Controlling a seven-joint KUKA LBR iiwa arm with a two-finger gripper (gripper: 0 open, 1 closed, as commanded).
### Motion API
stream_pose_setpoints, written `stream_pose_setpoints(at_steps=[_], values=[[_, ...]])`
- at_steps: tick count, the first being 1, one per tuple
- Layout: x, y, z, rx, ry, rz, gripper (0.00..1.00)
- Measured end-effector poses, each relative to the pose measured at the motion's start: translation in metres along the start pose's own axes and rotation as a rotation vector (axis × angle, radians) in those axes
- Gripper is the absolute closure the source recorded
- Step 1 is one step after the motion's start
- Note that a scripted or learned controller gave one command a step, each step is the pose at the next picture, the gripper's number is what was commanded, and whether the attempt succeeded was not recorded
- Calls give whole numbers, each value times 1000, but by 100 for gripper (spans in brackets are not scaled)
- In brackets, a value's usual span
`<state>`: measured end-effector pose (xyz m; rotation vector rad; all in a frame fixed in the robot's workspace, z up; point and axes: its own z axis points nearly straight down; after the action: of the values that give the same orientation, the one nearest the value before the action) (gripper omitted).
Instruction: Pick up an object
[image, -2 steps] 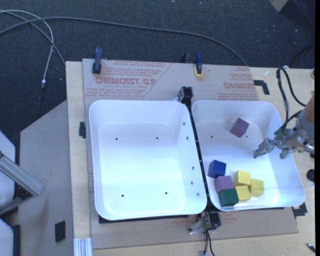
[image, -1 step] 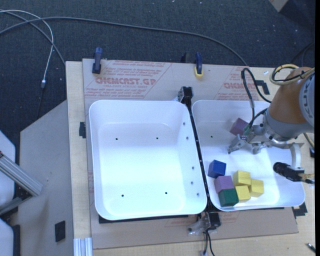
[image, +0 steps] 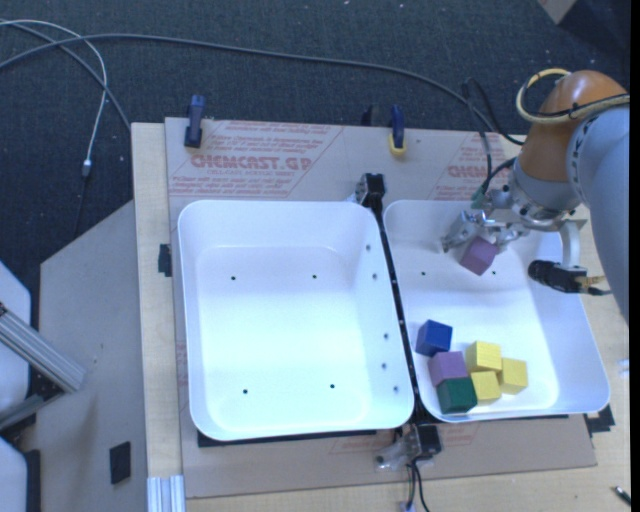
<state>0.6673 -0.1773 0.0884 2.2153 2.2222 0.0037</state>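
My gripper hangs over the far part of the right bin, with the arm coming in from the right. A mauve cube sits between its fingers, tilted and seemingly lifted off the bin floor. At the near end of the same bin lies a cluster of cubes: a blue cube, a purple cube, a green cube and three yellow cubes, well apart from the gripper.
The left bin stands beside the right one, and a black divider runs between them. Clamps hold the board at the back edge.
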Motion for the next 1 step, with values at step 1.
stream_pose_setpoints(at_steps=[1], values=[[30, -17, 0, 4, 1, 2, 0]])
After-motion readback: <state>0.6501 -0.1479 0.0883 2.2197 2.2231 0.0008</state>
